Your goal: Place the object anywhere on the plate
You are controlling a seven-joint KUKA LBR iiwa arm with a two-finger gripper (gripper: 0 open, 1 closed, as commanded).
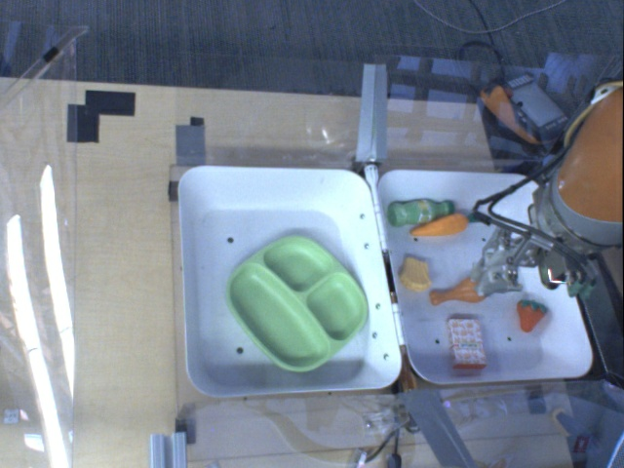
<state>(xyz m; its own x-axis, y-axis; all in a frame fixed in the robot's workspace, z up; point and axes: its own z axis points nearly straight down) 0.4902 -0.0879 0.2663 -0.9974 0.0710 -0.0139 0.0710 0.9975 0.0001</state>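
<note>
Camera view: fixed, slanted look down on a wooden counter carrying two shallow white bins side by side.
Nearest item: a red-and-white snack packet, lying flat near the front edge of the right bin.
Strawberry toy: red with a green top, on the right side of the right bin, apart from the packet.
Drumstick toy: orange-brown, lying flat mid-bin, its right end touching or directly under the gripper.
Fingers: metallic, pointing down over the drumstick's right end; whether they stand wide, narrow or closed on anything cannot be told.
Cheese wedge: pale yellow, just left of the drumstick, near the bin's left wall.
Plate: green, three compartments, centred in the left bin, well apart from all the toys.
Carrot toy: orange, lying toward the back of the right bin.
Green bottle: on its side, just behind the carrot.
Arm: grey with an orange band, entering from the right.
</note>
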